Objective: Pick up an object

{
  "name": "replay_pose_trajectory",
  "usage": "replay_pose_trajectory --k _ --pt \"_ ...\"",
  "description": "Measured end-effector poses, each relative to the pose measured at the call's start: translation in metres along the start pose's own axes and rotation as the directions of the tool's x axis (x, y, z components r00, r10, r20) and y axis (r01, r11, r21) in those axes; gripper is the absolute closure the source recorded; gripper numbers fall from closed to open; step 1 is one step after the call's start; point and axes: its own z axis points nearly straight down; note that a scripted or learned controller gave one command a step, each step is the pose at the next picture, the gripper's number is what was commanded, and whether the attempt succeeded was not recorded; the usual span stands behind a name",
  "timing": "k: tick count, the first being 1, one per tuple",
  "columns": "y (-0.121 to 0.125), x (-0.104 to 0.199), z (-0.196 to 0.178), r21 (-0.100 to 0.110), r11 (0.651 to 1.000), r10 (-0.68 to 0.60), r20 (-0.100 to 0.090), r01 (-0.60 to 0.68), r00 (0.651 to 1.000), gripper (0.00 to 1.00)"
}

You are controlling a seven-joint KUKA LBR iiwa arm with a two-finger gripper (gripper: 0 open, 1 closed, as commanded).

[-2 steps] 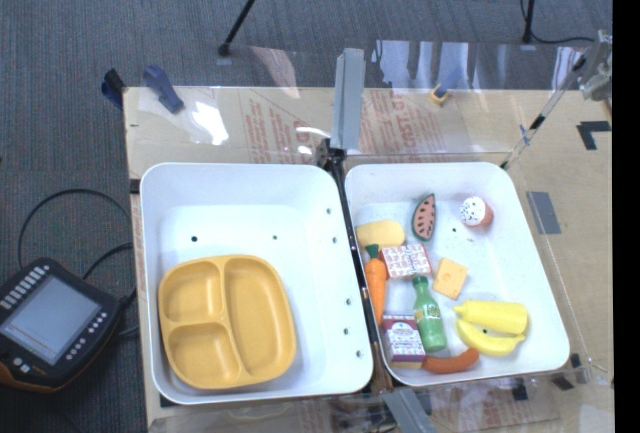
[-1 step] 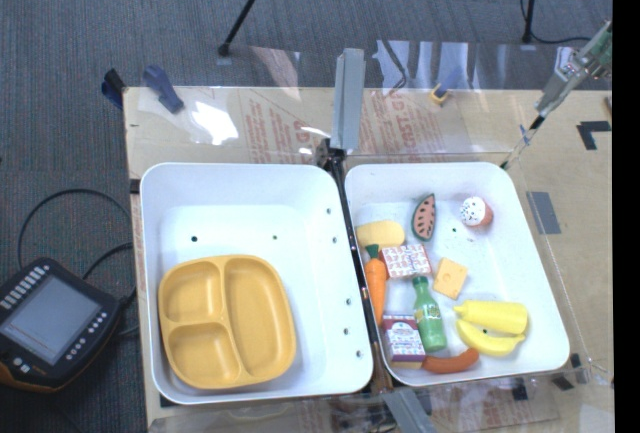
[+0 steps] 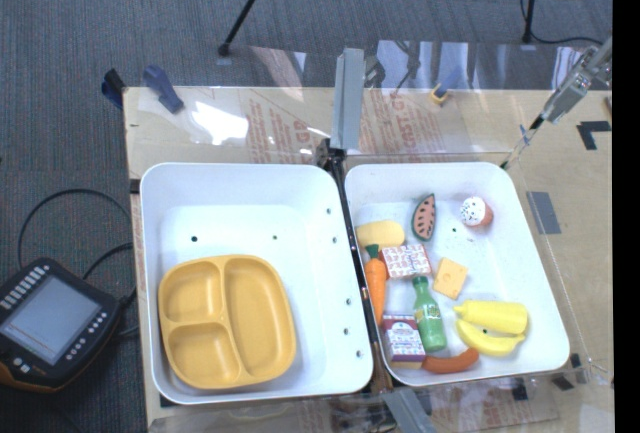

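Nearest the camera, a red sausage (image 3: 449, 361) is seen lying along the near wall of the right bin (image 3: 530, 221), just beside a pair of yellow bananas (image 3: 491, 325) set toward the bin's right side. A green bottle (image 3: 429, 315) is shown lying lengthwise near the middle, with a small red-and-white carton (image 3: 403, 338) touching it on the left and an orange carrot (image 3: 376, 284) laid along the left wall. Farther back, a pink patterned box (image 3: 405, 260) is flanked by a yellow cheese wedge (image 3: 450, 277) on the right and a pale yellow lump (image 3: 380, 234) on its far left side. A watermelon slice (image 3: 425, 217) and a white-and-red ball (image 3: 475, 212) are placed toward the far wall, apart from each other. The left bin (image 3: 180, 191) is occupied by a yellow divided plate (image 3: 227, 321), set toward its near left corner. A handheld controller (image 3: 50, 323) is seen on the floor at far left. At the upper right, well beyond the right bin, what may be the gripper (image 3: 572, 98) is glimpsed at the frame's edge; whether it is spread or closed cannot be told.
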Motion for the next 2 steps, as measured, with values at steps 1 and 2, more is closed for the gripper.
replay_pose_trajectory --k 1,2 --pt "0.0001 -0.0010 -0.0100 -0.002 1.000 0.002 0.001 -0.002 1.000 1.00" --pt "-0.0009 -0.0026 -0.0199 -0.004 1.000 0.006 0.002 -0.006 1.000 1.00"
